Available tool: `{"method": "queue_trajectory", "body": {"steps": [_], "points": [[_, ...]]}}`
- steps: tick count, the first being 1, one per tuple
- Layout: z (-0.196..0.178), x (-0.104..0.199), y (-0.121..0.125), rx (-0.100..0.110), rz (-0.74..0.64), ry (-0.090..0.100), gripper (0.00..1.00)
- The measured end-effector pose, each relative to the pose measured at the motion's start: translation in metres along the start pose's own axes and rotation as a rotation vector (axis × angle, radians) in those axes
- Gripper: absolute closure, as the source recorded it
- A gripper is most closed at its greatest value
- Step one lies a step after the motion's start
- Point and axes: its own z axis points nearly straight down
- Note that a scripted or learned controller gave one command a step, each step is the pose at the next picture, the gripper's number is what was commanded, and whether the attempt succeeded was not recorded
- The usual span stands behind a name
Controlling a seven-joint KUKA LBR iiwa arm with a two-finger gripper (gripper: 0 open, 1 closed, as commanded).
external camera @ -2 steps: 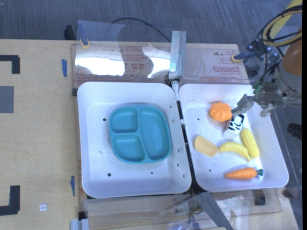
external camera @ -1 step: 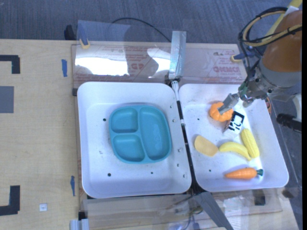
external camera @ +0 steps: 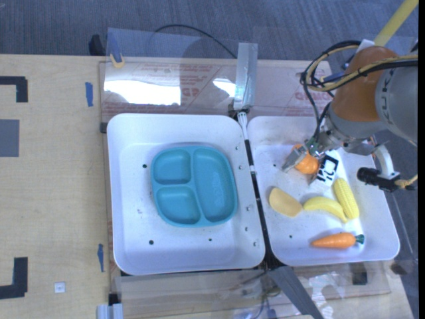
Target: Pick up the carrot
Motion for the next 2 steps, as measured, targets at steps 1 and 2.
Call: {"method": "queue_trajectory", "body": {"steps": [1, 2], "points": [[-0.010, 0.000, 0.000, -0.001, 0.001, -0.001, 1.00], [-0.068, 0.020, 0.029, -0.001, 0.067, 0.000, 1.00]]}}
